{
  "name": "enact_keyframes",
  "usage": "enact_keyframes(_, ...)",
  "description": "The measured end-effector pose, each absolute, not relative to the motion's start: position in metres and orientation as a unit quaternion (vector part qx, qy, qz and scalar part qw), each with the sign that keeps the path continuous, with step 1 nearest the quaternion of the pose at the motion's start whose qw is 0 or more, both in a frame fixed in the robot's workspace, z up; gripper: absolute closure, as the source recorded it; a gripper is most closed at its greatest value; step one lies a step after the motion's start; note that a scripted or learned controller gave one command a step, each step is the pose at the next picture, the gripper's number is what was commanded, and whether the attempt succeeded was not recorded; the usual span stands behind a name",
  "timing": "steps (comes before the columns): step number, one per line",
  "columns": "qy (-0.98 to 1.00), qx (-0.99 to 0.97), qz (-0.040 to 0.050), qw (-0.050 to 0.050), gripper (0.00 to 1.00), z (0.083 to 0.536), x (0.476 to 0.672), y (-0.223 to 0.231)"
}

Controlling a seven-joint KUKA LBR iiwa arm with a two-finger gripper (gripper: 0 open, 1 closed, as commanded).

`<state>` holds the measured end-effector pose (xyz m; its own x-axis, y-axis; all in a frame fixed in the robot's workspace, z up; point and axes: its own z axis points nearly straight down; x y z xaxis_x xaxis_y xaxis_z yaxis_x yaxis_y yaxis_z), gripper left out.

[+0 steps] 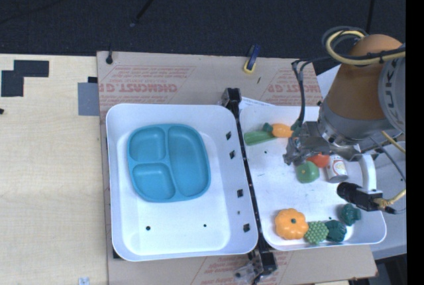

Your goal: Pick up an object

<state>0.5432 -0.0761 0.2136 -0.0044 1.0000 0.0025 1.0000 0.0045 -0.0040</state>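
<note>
- End effector (301, 151) down low in the right bin (268, 211), operator, sitting in the upper middle of it with the grey arm (361, 95) and its orange band coming in from the right.
- You can't read the fingers from this angle; the dark hardware blurs together, so whether it is open, closed or gripping anything, I cannot tell.
- Right under it, just toward the near edge, lies a small green object (307, 173), touching or all but touching the tool. Beside that, on the arm's side, a red piece (320, 160) peeks out.
- That green object is your likeliest target, I'd judge: it sits just below the tool in the picture, so the coming move turns on a short shift toward the near rim, not a reach across.
- It looks roundish, no clear long axis to line up with.
- Other choices: an orange carrot-like piece (281, 130) with a long green item (257, 137) up by the divider, the latter's long axis running left to right.
- Down at the near edge, an orange pumpkin (291, 223), a light green cluster (317, 232) and a dark green piece (336, 231), well apart from the tool.
- Left bin (165, 237) carries a blue divided plate (169, 163).
</note>
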Motion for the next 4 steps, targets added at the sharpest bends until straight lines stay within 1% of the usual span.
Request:
enact_keyframes(1, -0.709, -0.705, -0.0002, 0.001, 1.0, 0.227, 0.563, -0.02)
enact_keyframes(2, -0.708, -0.706, 0.0005, 0.001, 1.0, 0.236, 0.56, -0.018)
enact_keyframes(3, -0.707, -0.708, 0.002, 0.002, 1.0, 0.217, 0.556, -0.023)
enact_keyframes(4, -0.708, -0.706, 0.0003, 0.001, 1.0, 0.237, 0.559, -0.017)
